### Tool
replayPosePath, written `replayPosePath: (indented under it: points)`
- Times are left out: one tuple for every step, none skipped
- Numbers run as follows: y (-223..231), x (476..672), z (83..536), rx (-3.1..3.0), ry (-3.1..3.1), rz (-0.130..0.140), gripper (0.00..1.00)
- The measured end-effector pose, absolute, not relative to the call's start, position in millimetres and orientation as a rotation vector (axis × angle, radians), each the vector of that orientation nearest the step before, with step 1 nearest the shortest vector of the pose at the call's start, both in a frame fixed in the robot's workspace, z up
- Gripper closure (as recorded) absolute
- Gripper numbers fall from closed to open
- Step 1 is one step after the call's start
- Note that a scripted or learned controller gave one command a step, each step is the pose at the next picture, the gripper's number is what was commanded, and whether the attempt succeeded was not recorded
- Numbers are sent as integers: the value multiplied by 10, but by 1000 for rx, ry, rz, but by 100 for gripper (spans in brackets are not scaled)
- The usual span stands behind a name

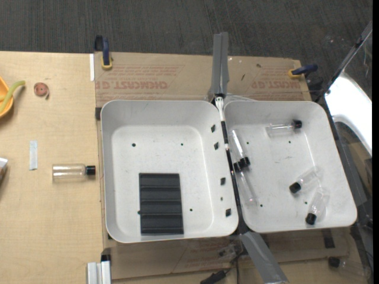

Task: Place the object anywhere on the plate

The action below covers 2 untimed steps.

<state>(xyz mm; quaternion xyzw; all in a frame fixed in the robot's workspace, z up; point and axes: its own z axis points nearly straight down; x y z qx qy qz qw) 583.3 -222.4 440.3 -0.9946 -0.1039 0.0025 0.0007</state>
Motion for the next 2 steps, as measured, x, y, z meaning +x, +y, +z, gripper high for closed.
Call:
replayPosePath:
  points:
    - [-1630,6289,4397,-3125,-313,7,0]
    - [-2228,5911,4400,-3118,-373,8,0]
